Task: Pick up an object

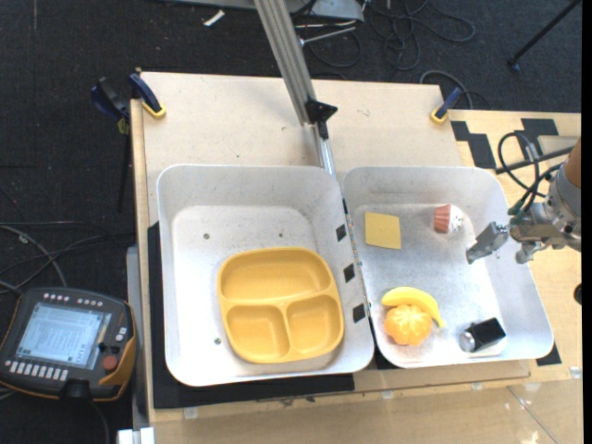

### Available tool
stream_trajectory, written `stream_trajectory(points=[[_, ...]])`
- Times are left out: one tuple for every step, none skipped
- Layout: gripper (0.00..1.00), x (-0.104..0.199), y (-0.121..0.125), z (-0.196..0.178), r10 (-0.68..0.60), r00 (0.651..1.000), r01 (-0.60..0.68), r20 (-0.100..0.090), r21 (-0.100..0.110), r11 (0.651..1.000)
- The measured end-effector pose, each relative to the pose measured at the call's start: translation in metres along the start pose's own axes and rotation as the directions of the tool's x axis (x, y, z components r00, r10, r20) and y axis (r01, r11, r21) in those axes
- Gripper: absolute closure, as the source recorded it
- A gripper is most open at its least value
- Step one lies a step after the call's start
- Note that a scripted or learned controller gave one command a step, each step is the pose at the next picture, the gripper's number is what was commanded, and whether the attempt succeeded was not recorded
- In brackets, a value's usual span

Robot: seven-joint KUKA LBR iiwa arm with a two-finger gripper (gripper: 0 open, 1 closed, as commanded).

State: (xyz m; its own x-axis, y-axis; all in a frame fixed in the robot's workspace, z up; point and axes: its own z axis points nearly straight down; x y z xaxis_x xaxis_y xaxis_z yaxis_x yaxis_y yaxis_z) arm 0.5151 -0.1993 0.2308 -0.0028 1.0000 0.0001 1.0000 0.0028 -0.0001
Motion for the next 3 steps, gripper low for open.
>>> stream_trajectory(points=[[0.0, 0.0, 0.0, 0.0, 0.001, 1.0, -0.001, 0.0, 0.0, 1.0], [0.0, -0.002, -0.002, 0.043, 0.003, 1.0, -0.003, 0.0, 0.004, 1.0], [0.0, -0.003, 0.0, 0.095, 0.003, 1.0, -0.003, -0.001, 0.005, 1.0]])
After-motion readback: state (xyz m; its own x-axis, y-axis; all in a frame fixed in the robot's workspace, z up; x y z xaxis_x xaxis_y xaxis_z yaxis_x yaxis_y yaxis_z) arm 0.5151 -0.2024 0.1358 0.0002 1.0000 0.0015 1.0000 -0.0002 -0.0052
